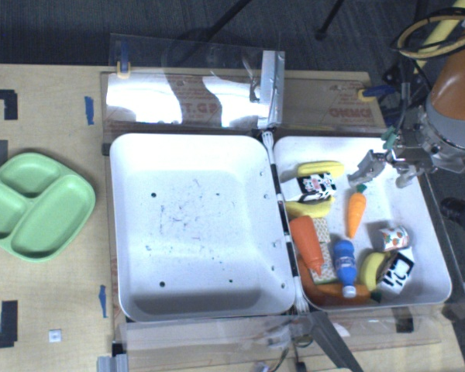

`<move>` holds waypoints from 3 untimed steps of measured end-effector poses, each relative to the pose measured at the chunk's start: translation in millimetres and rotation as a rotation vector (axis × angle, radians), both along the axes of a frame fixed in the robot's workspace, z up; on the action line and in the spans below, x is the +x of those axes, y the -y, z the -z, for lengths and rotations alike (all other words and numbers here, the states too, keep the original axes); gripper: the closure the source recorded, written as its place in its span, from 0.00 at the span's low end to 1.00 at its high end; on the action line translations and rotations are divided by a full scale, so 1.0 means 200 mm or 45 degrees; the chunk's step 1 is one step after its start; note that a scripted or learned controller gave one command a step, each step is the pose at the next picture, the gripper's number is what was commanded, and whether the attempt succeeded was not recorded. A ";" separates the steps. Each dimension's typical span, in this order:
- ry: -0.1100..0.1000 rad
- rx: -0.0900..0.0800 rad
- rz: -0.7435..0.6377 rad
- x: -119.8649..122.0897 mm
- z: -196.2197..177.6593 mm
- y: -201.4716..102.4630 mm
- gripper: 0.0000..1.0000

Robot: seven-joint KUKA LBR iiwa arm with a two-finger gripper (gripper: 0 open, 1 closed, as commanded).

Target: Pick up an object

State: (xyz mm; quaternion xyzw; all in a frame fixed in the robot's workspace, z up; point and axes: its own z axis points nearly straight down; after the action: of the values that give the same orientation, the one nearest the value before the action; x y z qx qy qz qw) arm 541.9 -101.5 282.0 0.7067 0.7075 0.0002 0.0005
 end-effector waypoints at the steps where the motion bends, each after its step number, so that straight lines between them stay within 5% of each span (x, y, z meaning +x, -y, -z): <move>1: 0.000 0.001 -0.059 0.11 0.73 0.17 0.00; 2: 0.004 -0.001 -0.348 0.27 0.98 0.35 0.00; 3: 0.014 -0.004 -0.345 0.28 0.92 0.36 1.00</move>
State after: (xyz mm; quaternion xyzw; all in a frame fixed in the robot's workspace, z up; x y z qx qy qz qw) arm 597.0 -173.9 98.4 0.6045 0.7965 0.0030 0.0054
